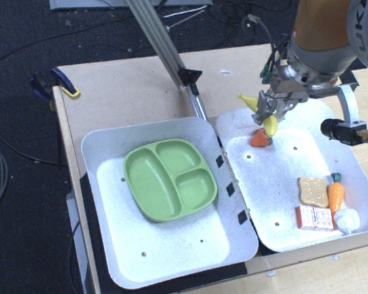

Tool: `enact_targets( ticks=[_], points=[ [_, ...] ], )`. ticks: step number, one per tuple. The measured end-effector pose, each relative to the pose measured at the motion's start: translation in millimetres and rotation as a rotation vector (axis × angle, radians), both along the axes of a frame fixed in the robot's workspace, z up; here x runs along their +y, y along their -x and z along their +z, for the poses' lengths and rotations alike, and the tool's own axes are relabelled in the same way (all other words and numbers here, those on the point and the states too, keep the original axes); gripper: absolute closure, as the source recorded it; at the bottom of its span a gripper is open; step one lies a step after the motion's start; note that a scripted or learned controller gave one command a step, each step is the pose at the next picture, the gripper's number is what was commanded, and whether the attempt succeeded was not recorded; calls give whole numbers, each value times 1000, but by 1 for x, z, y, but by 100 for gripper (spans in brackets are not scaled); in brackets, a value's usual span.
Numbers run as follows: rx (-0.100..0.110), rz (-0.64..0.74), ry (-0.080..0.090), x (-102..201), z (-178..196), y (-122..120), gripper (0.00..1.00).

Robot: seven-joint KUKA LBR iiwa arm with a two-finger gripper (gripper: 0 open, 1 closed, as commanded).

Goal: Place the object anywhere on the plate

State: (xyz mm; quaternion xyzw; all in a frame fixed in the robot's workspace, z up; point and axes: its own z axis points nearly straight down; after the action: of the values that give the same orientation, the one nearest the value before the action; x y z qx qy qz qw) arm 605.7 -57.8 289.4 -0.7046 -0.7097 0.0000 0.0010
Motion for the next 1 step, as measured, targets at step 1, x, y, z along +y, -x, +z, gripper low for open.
enact_targets(
  ticks=[1],
  points=[
    [0, -1, 0, 43, -6, 7, 100]
  ],
)
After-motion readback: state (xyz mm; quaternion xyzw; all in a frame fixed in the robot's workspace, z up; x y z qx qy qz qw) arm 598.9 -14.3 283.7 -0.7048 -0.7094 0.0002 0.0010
